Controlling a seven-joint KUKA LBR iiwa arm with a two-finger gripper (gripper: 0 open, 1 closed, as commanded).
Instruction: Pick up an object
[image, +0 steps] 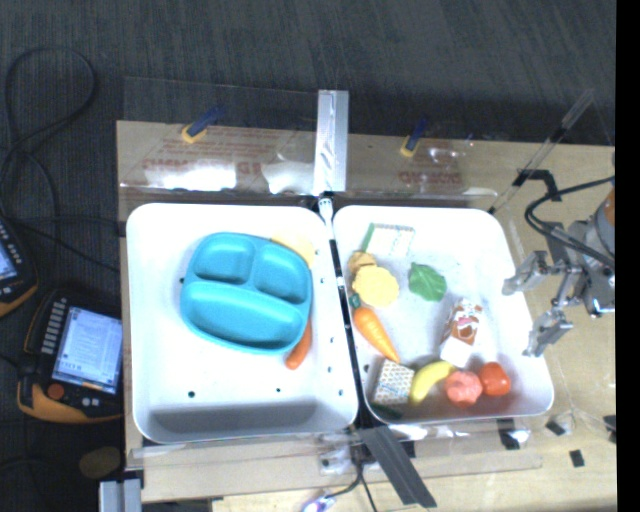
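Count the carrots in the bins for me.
2. One carrot lies in the right bin near the divider; another pokes out beside the blue tray in the left bin. More may be hidden underneath.

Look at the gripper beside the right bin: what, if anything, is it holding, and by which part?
Nothing. The gripper sits outside the right bin, and nothing lies between its open jaws.

1. One fixed camera hangs above the pale wooden surface (575, 420) and looks down at a slant.
2. It stands far enough off to take in both shallow white plastic bins, the left bin (160, 400) and the right bin (500, 240), side by side mid-frame.
3. Dark carpeted floor (300, 50) fills the top and left margins.
4. The grey arm's metal pincer (545, 300) enters at the right edge.
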